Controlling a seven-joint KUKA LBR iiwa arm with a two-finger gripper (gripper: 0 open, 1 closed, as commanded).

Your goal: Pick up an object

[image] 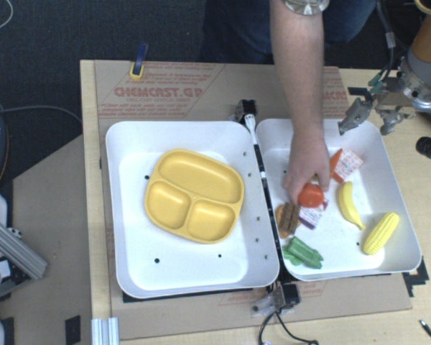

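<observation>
My claw point(368, 118) sits spread wide, holding nothing. Left of it I read "CHEMCAST GP" on the board point(158, 90). Below-left, a hand point(307, 175) grips a tomato point(311, 195).

1. A sheet of brown cardboard point(201, 85) with red lettering lies under both bins and runs below the claw point(368, 123).
2. The white bin farther from the claw point(122, 192) holds a yellow divided plate point(194, 195), well apart from the claw.
3. A person's bare forearm point(302, 85) reaches down from the top edge, just beside the claw on the side toward the plate.
4. A black clip point(247, 111) sits between the bins, beyond the forearm from the claw.
5. A yellow and blue clamp point(138, 65) grips the cardboard's top edge, far from the claw.
6. Dark carpet point(50, 42) surrounds the bench.
</observation>
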